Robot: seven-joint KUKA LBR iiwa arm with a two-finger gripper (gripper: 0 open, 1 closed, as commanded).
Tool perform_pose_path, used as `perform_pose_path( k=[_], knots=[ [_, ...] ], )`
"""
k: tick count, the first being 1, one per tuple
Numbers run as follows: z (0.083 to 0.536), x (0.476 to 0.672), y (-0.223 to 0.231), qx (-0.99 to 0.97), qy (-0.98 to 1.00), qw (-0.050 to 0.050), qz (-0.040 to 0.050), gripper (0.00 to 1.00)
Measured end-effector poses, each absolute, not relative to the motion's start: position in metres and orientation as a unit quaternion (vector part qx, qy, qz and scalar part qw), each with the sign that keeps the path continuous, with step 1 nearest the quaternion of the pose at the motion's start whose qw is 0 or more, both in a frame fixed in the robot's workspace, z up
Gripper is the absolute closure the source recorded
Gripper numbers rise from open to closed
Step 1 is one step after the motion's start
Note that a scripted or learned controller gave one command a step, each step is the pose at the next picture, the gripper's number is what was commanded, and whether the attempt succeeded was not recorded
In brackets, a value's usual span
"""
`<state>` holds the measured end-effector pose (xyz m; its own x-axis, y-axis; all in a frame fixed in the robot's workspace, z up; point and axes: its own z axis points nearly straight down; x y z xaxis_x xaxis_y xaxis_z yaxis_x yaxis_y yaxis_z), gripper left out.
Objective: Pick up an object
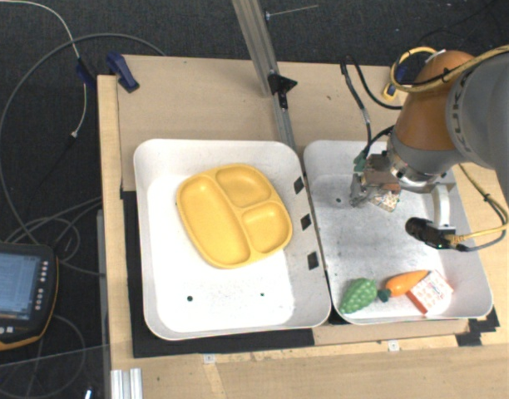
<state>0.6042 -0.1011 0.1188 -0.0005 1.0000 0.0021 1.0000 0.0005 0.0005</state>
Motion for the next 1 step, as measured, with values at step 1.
perform_pose_path(
  k=[1],
  knots=[
    [0.1636, 0.6107, -0.1007, -0.707, -0.708, -0.002, -0.0019, 1.00]
  ],
)
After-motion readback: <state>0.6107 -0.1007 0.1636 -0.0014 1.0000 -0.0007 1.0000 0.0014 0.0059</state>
